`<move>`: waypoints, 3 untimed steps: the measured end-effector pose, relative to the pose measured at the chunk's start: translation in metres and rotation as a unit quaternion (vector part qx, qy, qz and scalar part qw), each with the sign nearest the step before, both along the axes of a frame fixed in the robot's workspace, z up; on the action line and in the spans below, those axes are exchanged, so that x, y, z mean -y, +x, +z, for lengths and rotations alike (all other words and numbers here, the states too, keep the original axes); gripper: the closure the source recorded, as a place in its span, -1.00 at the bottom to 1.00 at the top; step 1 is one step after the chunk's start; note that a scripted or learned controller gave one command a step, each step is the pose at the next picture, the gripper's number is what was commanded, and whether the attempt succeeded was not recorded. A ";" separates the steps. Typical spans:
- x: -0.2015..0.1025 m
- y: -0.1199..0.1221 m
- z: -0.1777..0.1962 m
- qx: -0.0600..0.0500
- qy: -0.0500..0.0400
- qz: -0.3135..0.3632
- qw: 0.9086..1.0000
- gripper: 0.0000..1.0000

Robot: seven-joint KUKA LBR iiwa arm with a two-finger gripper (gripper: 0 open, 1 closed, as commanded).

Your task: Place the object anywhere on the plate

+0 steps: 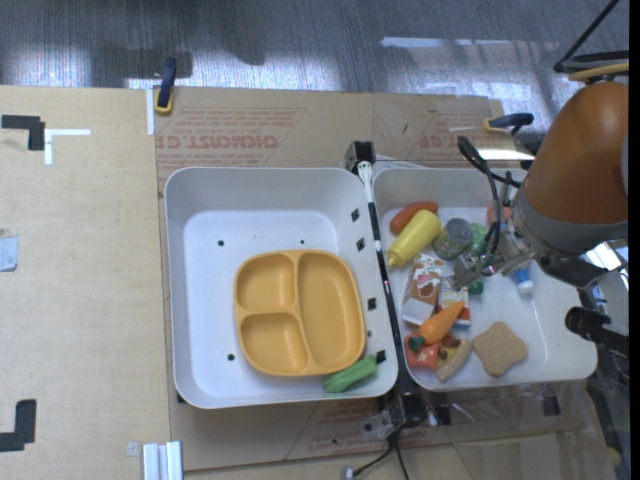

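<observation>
Over the right bin (560,363), the gripper (478,266) sits low among the clutter, hanging off the orange-banded arm (585,163) that comes in from the right. Whether it is spread or pinched: cannot tell, too small and tangled with the items under it. Nothing visibly held.

Which object is meant is not settled by the task wording. Nearest candidates, judged by position: small carton (425,286) just left of the tool, orange carrot (441,322) just below-left, its long axis running diagonally, lower-left to upper-right. Yellow bottle (413,236) lies further up-left, also diagonal, with a reddish-orange piece (413,212) just above it. Tan bread slice (499,349) sits below, near the bin's front edge.

Key relation: yellow plate (298,312), three compartments, rounded corners, lies in the left bin (200,268), well apart from the tool and directly to its left, across the shared bin walls. Any carry must run leftward over that divider.

Green pod-shaped item (350,375) touches or nearly touches the plate's lower-right rim, resting on the bin floor, not on the plate.

Task judged not yet done.
</observation>
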State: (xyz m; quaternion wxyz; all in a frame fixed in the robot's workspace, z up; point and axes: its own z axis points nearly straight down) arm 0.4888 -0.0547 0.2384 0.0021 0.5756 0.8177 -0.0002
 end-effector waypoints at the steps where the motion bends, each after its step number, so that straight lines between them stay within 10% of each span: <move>1: 0.000 0.000 0.000 0.000 0.000 0.000 1.000 -1.00; 3: 0.000 0.000 0.000 0.000 0.000 0.000 1.000 -1.00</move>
